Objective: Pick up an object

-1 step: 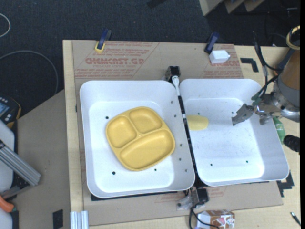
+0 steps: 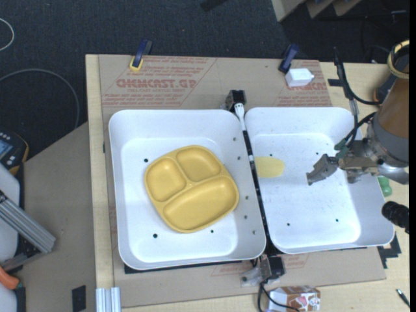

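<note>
A pale yellow flat object [image 2: 269, 167] lies in the right bin [image 2: 312, 229], close to its left wall. A yellow divided plate [image 2: 190, 188] with three compartments sits in the middle of the left bin [image 2: 130, 239]. My gripper [image 2: 320, 172] hangs over the right bin's centre-right, a little to the right of the pale yellow object and apart from it. I see nothing held in it. The arm [image 2: 393, 119] comes in over the bin's right rim.
A small green item [image 2: 385, 187] sits at the right bin's right rim, partly behind the arm. A white block [image 2: 299, 77] lies on the cardboard behind the bins. Blue clamps [image 2: 139, 55] hold the board's back edge.
</note>
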Controlling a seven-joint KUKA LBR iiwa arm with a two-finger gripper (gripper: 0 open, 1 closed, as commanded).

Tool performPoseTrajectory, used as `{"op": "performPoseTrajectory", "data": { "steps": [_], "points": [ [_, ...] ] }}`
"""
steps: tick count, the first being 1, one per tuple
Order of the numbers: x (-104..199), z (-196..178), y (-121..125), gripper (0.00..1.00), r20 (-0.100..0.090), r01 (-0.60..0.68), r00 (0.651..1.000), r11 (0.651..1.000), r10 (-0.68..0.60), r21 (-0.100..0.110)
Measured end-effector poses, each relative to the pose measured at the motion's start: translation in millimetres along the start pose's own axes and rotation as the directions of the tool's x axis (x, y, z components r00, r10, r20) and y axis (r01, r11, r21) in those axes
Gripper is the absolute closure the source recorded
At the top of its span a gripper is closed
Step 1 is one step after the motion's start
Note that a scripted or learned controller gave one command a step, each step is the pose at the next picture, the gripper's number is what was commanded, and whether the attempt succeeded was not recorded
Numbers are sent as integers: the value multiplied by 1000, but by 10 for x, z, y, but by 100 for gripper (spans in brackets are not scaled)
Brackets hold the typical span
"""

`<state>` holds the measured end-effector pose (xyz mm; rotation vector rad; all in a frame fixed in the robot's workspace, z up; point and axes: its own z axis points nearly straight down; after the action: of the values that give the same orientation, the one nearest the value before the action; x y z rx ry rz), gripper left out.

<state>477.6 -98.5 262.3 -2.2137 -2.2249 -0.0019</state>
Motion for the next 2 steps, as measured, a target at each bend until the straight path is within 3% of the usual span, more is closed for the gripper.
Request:
{"op": "performPoseTrajectory", "data": {
  "steps": [1,2],
  "points": [
    [-29,-79,22,100,2,-4,1000,1000,4,-2],
    [-247,211,8,100,2,-8,1000,1000,8,4]
  ]
}}
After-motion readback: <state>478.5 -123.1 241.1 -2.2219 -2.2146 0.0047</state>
